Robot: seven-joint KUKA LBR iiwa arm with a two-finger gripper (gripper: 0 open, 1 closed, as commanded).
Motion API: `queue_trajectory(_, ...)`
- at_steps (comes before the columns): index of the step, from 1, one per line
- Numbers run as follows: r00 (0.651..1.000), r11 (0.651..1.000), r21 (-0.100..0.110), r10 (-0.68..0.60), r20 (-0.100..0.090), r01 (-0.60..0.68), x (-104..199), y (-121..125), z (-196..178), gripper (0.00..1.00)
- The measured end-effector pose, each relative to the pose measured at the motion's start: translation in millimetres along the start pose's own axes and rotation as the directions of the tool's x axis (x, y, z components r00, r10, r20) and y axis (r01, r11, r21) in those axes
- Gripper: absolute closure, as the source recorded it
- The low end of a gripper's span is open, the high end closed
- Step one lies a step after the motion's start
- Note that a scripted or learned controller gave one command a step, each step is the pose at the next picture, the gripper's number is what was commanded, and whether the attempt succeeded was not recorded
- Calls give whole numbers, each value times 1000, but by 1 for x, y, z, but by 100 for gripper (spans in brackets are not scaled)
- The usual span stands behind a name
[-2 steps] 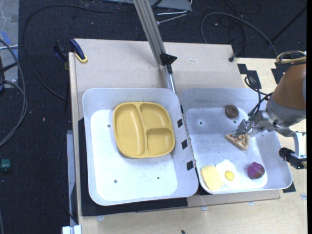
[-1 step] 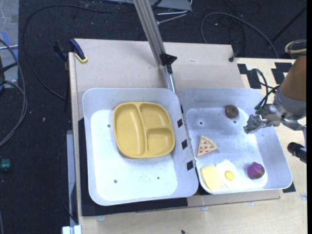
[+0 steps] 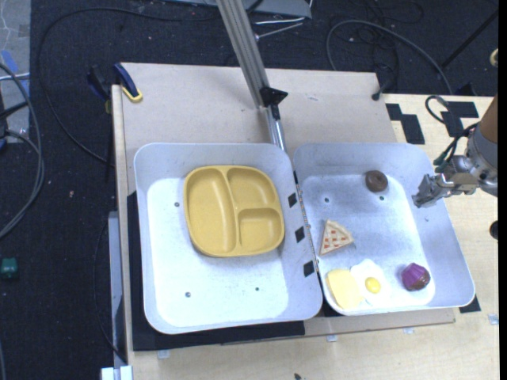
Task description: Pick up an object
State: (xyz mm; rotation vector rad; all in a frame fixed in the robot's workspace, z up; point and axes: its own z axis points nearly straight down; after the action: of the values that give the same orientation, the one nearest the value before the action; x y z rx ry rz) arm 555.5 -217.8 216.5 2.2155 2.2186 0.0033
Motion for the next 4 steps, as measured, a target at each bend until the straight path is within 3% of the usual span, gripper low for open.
queue_trajectory(1, 1000, 1000, -1, -1, 1, 1, -1, 2, -52, 100)
queue_trajectory(2, 1000, 1000, 7, -6, -4, 6, 57, 3, -39, 100)
queue_trajectory(4, 1000, 1000, 7, -6, -5, 6, 158, -12, -46, 100)
